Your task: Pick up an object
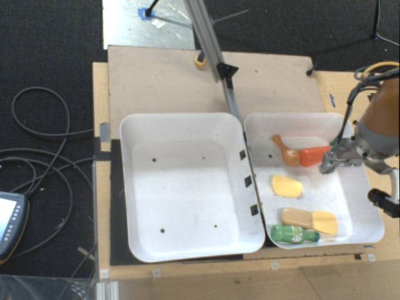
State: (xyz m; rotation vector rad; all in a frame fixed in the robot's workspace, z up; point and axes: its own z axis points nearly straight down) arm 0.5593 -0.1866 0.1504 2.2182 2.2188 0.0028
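Nearest lie a green bottle (295, 234) and tan block (297, 217); farther, a yellow piece (287, 185). Beyond, the claw (329, 163) touches the orange-red object (311, 157); its state I cannot tell. Descend centred, then close.

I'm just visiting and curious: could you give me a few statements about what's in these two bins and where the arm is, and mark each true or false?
1. All the objects lie in the right bin. True.
2. The green bottle stands upright. False: it lies on its side at the near edge.
3. The tool is over the left bin. False: it is over the right bin, beside the red-orange object.
4. A yellow piece lies apart near the bin's middle. True.
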